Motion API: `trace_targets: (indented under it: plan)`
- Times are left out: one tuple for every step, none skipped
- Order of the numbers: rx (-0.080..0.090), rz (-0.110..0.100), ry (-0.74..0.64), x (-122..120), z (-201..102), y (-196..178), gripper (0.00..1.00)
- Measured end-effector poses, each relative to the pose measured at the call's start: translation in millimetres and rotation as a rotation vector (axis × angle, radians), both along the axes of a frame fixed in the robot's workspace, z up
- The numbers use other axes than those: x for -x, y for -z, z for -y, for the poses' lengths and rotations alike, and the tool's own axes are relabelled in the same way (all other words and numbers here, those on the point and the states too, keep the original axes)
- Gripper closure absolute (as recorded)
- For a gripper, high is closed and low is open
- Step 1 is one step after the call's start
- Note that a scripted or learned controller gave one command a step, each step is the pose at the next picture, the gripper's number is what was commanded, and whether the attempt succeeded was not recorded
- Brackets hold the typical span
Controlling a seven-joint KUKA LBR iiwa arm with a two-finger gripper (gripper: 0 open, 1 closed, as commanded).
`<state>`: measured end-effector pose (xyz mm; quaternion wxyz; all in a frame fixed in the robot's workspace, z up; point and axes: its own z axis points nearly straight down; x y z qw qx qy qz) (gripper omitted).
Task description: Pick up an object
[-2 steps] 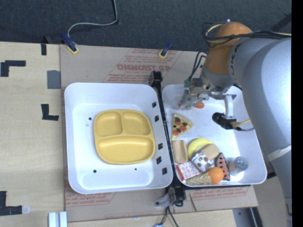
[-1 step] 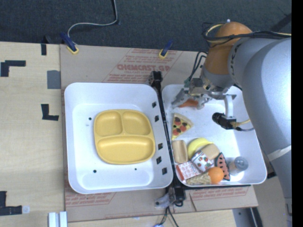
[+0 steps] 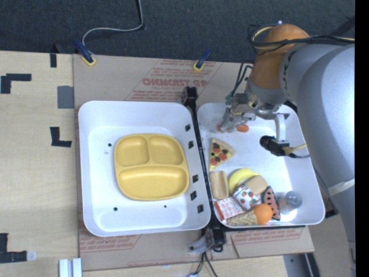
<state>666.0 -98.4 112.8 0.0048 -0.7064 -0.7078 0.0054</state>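
The gripper (image 3: 232, 122) hangs low over the upper part of the right bin (image 3: 300, 154), right of frame centre, seemingly placed to reach a small red piece (image 3: 243, 128) just beside it; I cannot tell how it is set. Most toy food crowds the bin's lower end: pizza slice (image 3: 220, 152), banana (image 3: 242, 178), orange (image 3: 263, 213). The left bin (image 3: 92, 172) holds a yellow divided plate (image 3: 152, 166).

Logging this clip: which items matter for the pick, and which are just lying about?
Job-related:
- end effector, over the right bin
- small orange piece beside it
- pizza slice
- toy food pile

Lying about:
- yellow divided plate in the left bin
- clamps
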Motion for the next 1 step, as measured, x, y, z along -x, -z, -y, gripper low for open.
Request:
trace_targets:
  plan:
    - [0.000, 0.000, 0.000, 0.1, 0.0, 0.2, 0.00]
